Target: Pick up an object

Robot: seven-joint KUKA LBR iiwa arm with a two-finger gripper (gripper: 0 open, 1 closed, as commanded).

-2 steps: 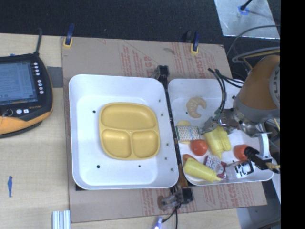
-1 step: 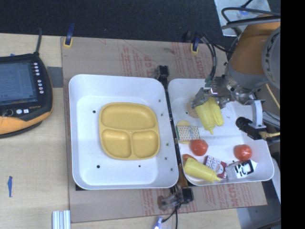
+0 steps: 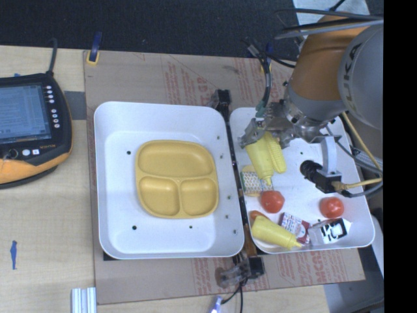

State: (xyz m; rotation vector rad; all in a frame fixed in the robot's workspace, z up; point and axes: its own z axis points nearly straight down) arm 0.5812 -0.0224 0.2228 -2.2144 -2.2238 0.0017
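The left bin [image 3: 117, 175] holds a divided plate [image 3: 176, 178]; the right bin [image 3: 296, 186] holds a bottle [image 3: 277, 233] and a tomato [image 3: 331, 207].

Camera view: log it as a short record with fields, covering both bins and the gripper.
left bin: yellow divided plate
right bin: corn, tomatoes, yellow bottle
gripper: over the corn's upper end; hold cannot be told
outside bins: tablet on the bench, far left

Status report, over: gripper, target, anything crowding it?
Gripper over right bin, at upper end of yellow corn. Grasp not confirmed. Red tomato just below corn, yellow bottle beyond.
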